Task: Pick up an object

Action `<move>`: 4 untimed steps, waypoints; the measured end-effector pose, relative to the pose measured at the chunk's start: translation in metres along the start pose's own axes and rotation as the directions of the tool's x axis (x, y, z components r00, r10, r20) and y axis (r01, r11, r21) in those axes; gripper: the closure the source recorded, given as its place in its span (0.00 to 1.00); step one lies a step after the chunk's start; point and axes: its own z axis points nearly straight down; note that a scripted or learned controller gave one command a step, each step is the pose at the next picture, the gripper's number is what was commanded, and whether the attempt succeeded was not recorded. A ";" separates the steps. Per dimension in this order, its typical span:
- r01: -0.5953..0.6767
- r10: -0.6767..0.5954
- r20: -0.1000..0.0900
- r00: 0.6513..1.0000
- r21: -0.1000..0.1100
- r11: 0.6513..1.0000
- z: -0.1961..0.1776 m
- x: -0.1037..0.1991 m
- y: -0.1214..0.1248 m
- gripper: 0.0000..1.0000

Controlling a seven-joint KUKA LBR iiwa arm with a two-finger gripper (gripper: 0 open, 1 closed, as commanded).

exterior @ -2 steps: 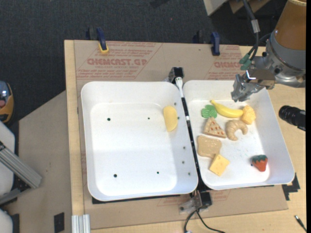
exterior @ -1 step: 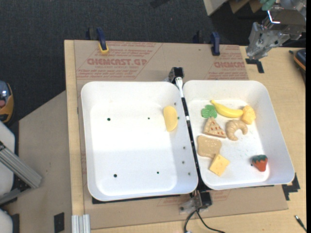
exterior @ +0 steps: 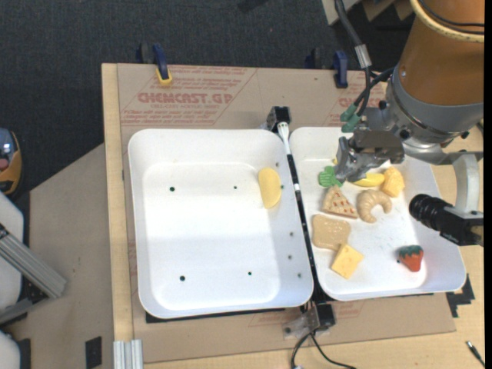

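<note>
My gripper (exterior: 355,169) hangs low over the back of the right bin (exterior: 384,283), above a cluster of toy foods. Under and beside it lie a green leafy piece (exterior: 330,178), a yellow banana-like piece (exterior: 371,181) and an orange-yellow piece (exterior: 393,181). In front of them sit a pizza slice (exterior: 337,202) and a croissant (exterior: 374,204). Nearer the front lie a tan cracker (exterior: 329,232), a yellow cheese wedge (exterior: 347,261) and a red strawberry (exterior: 412,257). A yellow lemon-like piece (exterior: 269,187) lies alone at the right side of the left bin (exterior: 200,283).
A black divider clip (exterior: 280,118) sits at the back between the bins. Blue clamps (exterior: 161,58) hold the brown board at the back. A black cylinder (exterior: 440,214) on the arm's side overhangs the right bin's right rim.
</note>
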 end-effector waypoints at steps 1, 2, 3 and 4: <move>0.001 -0.001 -0.004 1.000 -0.033 0.999 -0.143 0.034 -0.001 1.00; -0.018 0.018 0.002 1.000 -0.012 1.000 -0.110 -0.079 -0.002 1.00; 0.000 0.000 0.000 1.000 -0.006 1.000 -0.021 -0.032 0.027 1.00; 0.006 -0.006 -0.001 1.000 -0.003 1.000 0.074 0.062 0.019 1.00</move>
